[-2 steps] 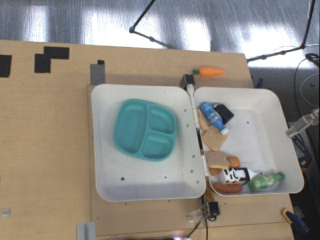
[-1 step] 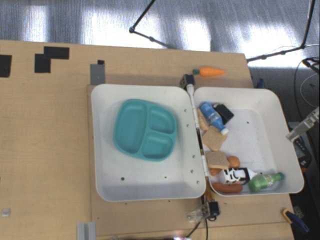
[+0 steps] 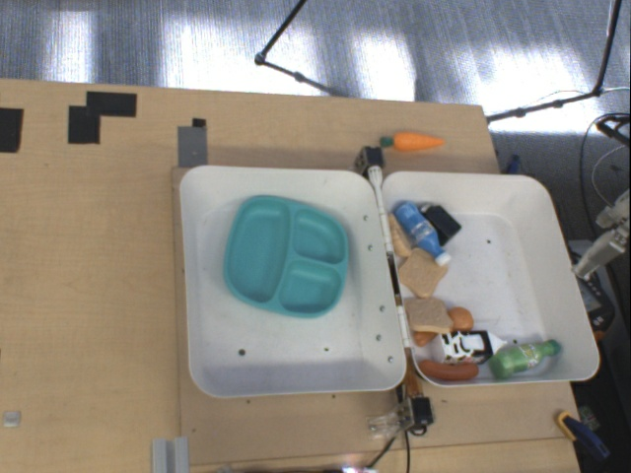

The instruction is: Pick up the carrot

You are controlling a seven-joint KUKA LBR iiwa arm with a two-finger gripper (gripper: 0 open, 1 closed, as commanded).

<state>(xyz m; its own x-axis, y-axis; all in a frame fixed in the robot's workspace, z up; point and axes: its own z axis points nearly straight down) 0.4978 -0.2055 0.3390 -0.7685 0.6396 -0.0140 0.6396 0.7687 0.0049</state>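
Two white bins (image 3: 296, 382) are seen side by side on a tan bench (image 3: 89, 294). At twelve o'clock, the carrot (image 3: 416, 143) is noted outside them on the bench, grey floor (image 3: 197, 28) beyond.

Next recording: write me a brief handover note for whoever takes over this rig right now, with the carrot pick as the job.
Hand: at the view's right edge beside the right bin; finger state unclear.
Carrot: lying on the bench just beyond the far rims of both bins, near the divider, outside either bin.
Left bin: holds a teal divided plate.
Right bin: blue bottle, green bottle, bread slices and other food along its left side.
Done: nothing; carrot untouched.
Left: reach, grasp and lift it.
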